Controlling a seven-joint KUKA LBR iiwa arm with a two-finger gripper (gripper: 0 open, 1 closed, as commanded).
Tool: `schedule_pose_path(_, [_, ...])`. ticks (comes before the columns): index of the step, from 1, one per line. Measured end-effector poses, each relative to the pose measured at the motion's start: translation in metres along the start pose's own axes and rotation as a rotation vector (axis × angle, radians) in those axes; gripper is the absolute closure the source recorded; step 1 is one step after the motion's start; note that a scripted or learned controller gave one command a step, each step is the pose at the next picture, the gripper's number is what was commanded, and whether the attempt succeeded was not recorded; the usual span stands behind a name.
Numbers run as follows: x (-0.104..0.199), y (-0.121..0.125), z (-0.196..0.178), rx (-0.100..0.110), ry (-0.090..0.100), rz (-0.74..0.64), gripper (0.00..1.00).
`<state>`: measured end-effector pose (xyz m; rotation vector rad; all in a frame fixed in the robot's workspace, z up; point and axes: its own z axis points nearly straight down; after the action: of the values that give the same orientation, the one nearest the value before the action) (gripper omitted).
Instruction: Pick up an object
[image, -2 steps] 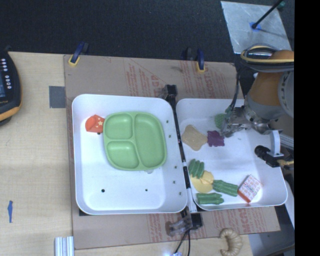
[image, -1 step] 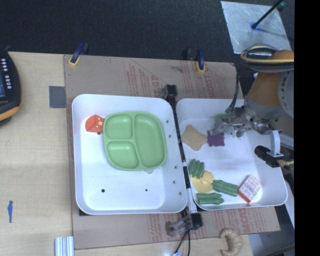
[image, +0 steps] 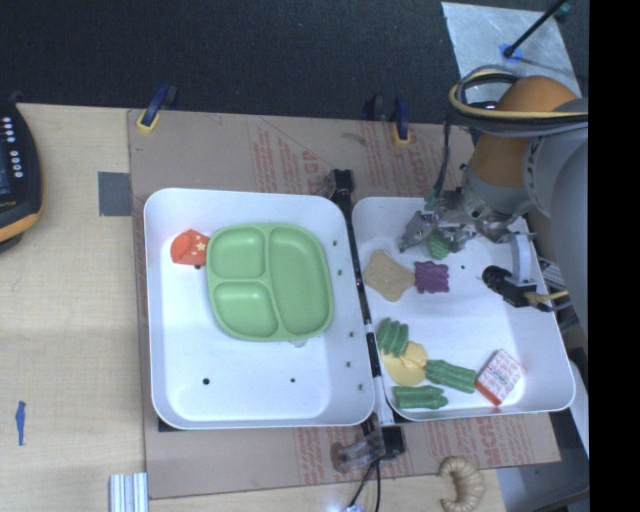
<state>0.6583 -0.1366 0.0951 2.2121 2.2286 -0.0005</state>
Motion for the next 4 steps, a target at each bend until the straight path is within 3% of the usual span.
schedule_pose_path(1, [-0.024,-0.002,0.003,0.001,0.0,0.006,0.0])
schedule_pose_path(2, [-0.046,-0.034,0.003,0.007,0.001,0.005,0.0])
schedule_pose_path(3, [0.007,0.0,0.003,0.001,0.0,-0.001,0.0])
schedule_pose_path(4, [-0.029,-0.002,0.003,0.001,-0.001,0.006,0.0])
